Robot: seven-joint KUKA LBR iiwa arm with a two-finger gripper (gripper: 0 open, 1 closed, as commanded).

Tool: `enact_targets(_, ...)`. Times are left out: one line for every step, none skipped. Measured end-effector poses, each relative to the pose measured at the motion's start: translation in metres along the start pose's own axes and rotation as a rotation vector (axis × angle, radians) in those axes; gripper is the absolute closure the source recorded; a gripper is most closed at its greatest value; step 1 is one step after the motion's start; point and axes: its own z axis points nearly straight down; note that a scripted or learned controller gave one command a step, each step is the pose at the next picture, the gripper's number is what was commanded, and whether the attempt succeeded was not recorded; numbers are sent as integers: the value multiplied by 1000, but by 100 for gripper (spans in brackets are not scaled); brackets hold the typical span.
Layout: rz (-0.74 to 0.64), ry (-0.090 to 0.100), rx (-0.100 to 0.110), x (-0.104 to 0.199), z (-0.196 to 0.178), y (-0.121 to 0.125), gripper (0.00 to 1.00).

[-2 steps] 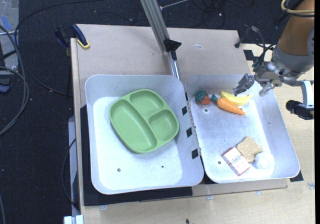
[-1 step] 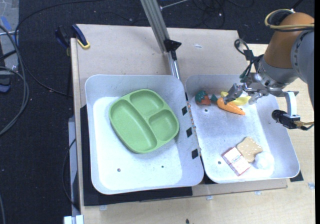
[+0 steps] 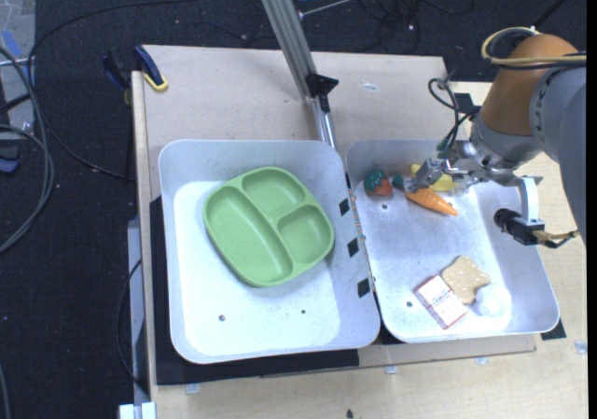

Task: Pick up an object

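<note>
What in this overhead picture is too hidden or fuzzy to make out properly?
- Gripper, camera view: too small and cluttered to tell open from shut.
- Yellow item behind the orange carrot: partly covered by the gripper; identity unclear.
- Arm: cut off by the right edge.
- Small packet: label too blurred to read.

An orange plastic carrot (image 3: 433, 202) lies flat near my right bin's far edge, just beside my tool (image 3: 431, 171).
</note>
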Motion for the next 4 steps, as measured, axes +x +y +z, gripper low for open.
enact_targets(-3,-5,-18,0,-17,5,100)
enact_targets(1,-5,12,6,-67,1,100)
enact_targets(2,-5,12,6,-120,3,100)
enact_targets(-1,-1,20,55,-112,-16,100)
